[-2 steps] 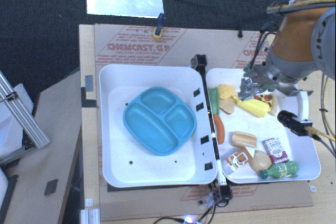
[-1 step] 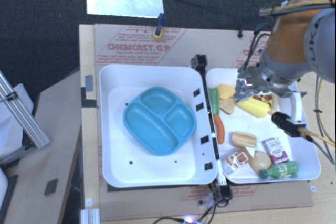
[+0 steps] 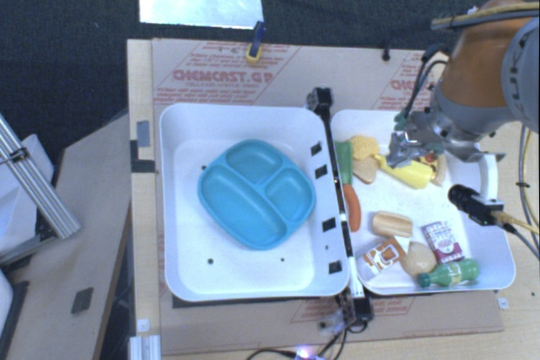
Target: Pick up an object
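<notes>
Arm cut by right edge; claw tips blurred (over yellow toy).

One fixed camera, high above the bench, looking down at a slant.

We see both white bins whole: the left bin near the frame's centre, the right bin toward the right side, where the arm enters; dark floor lies along the far side.

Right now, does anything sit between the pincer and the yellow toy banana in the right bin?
Nothing visible does. The pincer hangs directly over the upper end of the yellow toy banana in the right white bin. A tan bread-shaped toy lies beside the banana, not over it.
</notes>
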`<state>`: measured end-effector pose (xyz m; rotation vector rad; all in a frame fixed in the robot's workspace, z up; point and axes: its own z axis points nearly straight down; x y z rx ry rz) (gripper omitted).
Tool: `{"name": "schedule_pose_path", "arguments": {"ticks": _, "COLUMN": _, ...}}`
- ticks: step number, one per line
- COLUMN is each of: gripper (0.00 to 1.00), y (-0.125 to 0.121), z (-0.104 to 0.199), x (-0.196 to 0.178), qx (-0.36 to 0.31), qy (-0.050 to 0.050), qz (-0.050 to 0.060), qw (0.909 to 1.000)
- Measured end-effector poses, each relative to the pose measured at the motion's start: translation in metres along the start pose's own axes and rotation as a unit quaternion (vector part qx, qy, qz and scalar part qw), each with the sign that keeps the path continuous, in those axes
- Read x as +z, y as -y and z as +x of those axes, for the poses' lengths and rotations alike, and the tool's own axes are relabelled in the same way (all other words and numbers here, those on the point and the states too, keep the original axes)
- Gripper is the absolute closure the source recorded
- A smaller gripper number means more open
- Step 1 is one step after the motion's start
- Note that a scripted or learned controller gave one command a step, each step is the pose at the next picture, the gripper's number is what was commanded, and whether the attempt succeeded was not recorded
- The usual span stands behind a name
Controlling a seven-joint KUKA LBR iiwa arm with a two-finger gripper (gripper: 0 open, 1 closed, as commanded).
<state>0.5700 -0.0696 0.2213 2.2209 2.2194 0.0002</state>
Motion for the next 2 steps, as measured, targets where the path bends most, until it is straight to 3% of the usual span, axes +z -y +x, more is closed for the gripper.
{"name": "schedule_pose_path", "arguments": {"ticks": 2, "gripper": 1.0, "y": -0.0006, "z": 0.0082, "x": -0.0124, "qx": -0.003, "qy": -0.001, "qz": 0.0, "qw": 1.0}}
